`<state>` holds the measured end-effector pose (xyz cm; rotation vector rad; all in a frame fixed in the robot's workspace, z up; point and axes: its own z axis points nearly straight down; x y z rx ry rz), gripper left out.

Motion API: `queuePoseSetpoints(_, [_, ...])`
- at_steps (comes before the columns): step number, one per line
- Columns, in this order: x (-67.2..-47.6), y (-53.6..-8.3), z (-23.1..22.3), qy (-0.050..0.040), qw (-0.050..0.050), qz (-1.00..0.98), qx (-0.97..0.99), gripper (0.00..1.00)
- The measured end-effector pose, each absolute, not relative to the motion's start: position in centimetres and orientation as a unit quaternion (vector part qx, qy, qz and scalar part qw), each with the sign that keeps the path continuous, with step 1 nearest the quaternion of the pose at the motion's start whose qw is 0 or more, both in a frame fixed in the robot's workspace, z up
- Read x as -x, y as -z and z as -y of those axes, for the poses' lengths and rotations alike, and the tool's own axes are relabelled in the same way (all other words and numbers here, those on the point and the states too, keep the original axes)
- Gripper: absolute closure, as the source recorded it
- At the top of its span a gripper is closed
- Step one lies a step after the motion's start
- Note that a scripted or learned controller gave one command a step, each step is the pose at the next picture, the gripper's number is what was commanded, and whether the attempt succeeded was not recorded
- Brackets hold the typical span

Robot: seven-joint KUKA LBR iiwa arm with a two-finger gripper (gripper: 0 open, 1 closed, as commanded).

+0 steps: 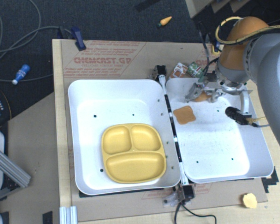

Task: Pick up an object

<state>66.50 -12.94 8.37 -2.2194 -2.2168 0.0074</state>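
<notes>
Yellow divided plate [132, 153] in left bin, brown piece [184, 115] below-left of hand [203, 91]

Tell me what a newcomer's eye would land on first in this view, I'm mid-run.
Most likely the yellow divided tray, sitting in the near half of the left bin. Next comes the grey arm with its orange band, reaching in from the right with the gripper low over the far end of the right bin. Just near of it, a small brown flat piece lies by that bin's left wall.
</notes>
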Motion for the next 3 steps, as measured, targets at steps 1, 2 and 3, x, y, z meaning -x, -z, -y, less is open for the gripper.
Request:
queuePoseSetpoints(1, [-66.59, -8.44, 15.73, -0.0009, 0.000, 0.706, 0.708, 0.00])
queuePoseSetpoints(2, [-66.64, -8.48, 16.40, -0.0004, -0.001, 0.707, 0.707, 0.00])
queuePoseSetpoints(3, [-66.41, -9.39, 16.37, -0.0038, 0.004, 0.706, 0.708, 1.00])
